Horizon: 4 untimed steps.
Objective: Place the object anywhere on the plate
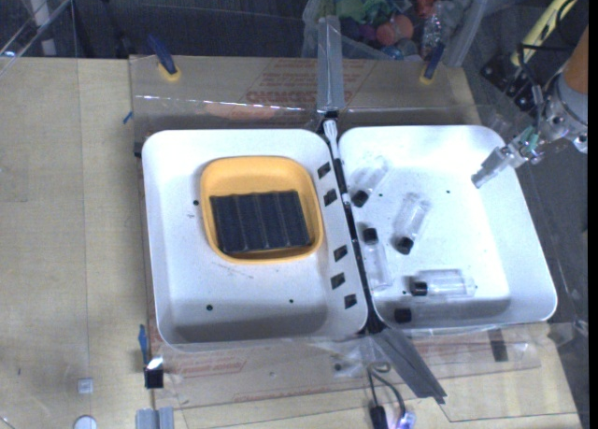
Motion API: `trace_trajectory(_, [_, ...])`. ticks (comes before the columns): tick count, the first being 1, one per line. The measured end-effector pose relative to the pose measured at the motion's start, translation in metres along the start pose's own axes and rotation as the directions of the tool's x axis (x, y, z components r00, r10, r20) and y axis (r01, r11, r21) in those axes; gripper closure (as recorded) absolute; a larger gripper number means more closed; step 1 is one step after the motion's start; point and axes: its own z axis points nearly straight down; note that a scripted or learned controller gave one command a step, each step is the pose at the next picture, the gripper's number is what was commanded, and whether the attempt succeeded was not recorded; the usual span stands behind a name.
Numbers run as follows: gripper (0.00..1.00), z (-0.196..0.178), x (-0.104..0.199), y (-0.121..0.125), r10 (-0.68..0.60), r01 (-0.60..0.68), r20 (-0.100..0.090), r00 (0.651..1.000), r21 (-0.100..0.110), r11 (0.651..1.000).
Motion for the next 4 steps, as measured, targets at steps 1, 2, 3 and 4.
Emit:
trace_trajectory(1, [0.0, 0.015, -0.013, 0.011, -0.329, 0.329, 0.006, 0.944, -0.003, 0.944])
trace_trajectory(2, [0.0, -0.071, -0.015, 0.018, -0.53, 0.53, 0.009, 0.848, -0.003, 0.848])
trace_trajectory(3, [0.0, -0.039, -0.009, 0.001, -0.789, 0.789, 0.003, 0.614, -0.001, 0.614])
trace_trajectory(4, [0.0, -0.032, -0.017, 0.023, -0.958, 0.958, 0.01, 0.287, 0.001, 0.287])
